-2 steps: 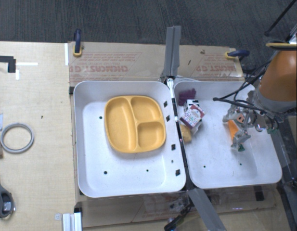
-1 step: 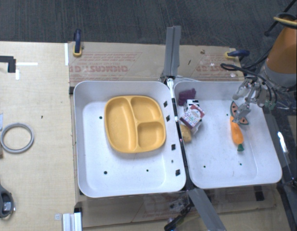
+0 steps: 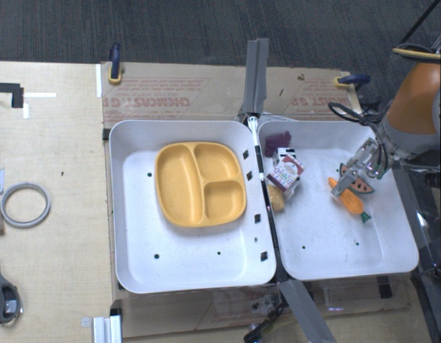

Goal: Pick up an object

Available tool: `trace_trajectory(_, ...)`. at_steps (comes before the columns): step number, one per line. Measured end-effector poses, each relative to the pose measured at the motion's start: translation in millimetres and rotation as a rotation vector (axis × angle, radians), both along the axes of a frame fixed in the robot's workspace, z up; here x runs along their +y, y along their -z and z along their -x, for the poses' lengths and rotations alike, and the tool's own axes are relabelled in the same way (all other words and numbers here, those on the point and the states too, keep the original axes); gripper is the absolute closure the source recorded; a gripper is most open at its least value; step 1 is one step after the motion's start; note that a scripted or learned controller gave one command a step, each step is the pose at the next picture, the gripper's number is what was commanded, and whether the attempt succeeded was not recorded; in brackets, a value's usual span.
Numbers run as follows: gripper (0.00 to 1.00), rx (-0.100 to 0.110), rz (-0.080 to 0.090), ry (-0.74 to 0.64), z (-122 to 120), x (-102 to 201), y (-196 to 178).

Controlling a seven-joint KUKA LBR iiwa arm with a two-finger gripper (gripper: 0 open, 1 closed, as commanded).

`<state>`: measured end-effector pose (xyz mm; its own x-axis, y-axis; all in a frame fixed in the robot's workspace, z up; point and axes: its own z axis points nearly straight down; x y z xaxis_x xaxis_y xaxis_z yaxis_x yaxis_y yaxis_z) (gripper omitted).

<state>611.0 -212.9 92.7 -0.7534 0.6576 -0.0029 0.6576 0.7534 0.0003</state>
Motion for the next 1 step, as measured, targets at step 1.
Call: trace_trajectory(1,1.00,-0.009,0.004,-0.004,-3.5,0.7,-13.4)
